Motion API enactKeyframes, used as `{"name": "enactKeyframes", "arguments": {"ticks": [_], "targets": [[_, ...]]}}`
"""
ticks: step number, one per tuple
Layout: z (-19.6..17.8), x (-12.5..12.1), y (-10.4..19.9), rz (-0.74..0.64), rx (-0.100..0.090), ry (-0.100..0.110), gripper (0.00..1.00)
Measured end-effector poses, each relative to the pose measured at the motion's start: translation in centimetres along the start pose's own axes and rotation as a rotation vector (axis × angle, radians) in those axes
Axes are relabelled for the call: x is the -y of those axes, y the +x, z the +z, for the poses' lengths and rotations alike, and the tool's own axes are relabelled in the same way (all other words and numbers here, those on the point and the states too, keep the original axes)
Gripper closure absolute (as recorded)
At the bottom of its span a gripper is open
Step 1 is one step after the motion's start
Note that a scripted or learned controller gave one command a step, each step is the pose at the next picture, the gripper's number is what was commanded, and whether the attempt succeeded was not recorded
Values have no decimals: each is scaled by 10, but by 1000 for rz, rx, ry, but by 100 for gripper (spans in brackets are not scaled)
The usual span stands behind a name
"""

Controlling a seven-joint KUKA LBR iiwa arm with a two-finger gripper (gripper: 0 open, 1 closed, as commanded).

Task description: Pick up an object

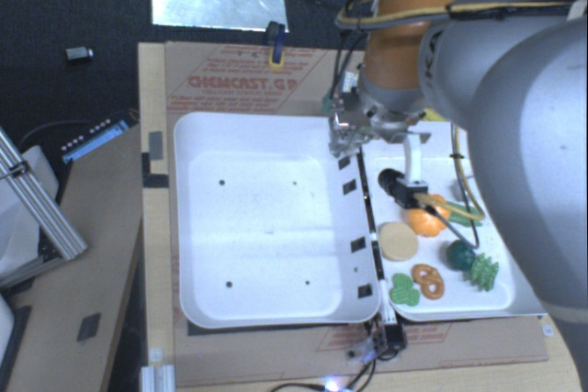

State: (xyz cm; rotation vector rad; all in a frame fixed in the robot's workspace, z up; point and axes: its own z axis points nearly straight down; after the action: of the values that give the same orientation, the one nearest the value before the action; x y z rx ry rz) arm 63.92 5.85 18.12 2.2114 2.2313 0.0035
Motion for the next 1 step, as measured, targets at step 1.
{"name": "enactKeyframes", "arguments": {"ticks": [1], "targets": [[25, -31, 66, 0, 0, -3, 100]]}}
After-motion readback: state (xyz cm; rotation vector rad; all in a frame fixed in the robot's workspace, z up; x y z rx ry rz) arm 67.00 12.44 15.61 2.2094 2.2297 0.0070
